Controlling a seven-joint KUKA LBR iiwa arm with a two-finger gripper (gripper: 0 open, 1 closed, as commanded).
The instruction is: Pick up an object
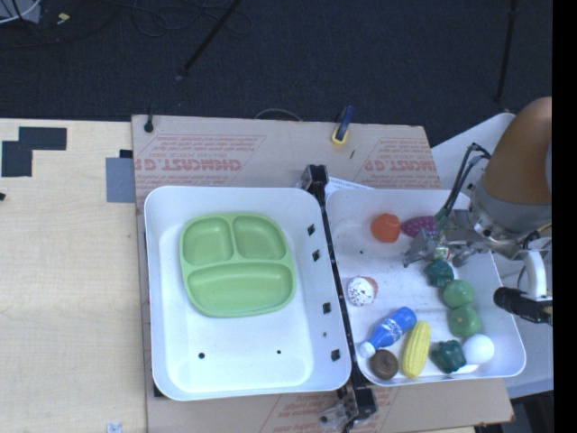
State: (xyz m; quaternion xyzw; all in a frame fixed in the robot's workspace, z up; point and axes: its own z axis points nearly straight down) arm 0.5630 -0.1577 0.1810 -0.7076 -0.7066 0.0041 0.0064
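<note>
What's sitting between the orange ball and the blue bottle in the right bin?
A white speckled ball lies between the orange ball and the blue bottle, seen from the overhead camera.

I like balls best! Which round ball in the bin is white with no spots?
The plain white ball at the right bin's near right corner. The orange ball is coloured, and the other white ball is speckled.

In the right bin point(512, 354) lie an orange ball point(386, 227), a purple piece point(417, 226) and a speckled white ball point(361, 290). Nearer the front sit a blue bottle point(389, 328), a yellow corn cob point(416, 349) and a white egg point(479, 348)
</note>
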